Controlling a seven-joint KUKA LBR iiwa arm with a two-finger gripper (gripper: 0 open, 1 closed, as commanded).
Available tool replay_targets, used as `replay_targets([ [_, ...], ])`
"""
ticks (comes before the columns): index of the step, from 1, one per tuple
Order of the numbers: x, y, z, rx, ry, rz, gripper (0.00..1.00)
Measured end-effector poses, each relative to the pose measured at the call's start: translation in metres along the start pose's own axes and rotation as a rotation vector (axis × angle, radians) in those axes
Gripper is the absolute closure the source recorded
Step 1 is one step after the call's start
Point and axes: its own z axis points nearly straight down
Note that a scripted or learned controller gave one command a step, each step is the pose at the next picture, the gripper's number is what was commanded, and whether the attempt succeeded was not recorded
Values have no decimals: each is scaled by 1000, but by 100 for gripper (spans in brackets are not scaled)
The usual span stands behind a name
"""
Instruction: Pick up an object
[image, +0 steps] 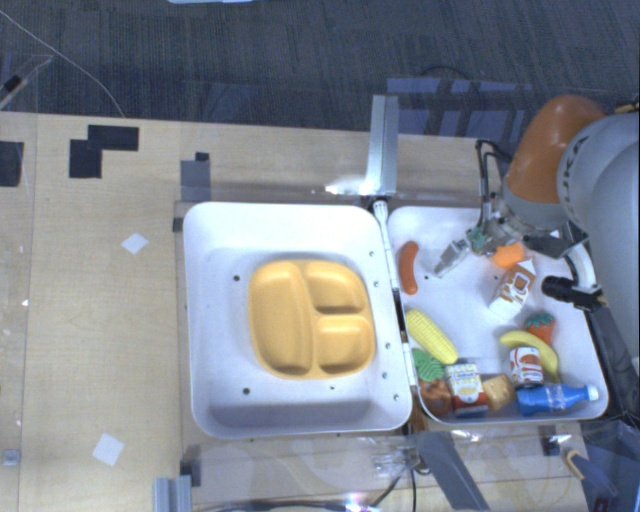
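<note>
— Over by the right bin's (430, 222) back wall, the gripper (453, 257) hangs with fingers apart, nothing between them.

— Nearest thing?

— The sausage (408, 267) just beside it, orange piece (507, 254) and small carton (514, 285) on the other side.

— Risk?

— I'd guess the fingers close on bare floor, or nudge the sausage against the wall.

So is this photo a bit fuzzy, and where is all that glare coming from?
In the camera view the whole picture is soft; labels on the small carton and blue bottle cannot be read. Bright glare sits on the metal post between the bins. The yellow tray shows faint sheen, and the left bin has soft shadow along its near wall.
</note>
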Motion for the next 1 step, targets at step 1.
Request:
replay_targets([
  [1, -1, -1, 0, 0, -1, 2, 0],
])
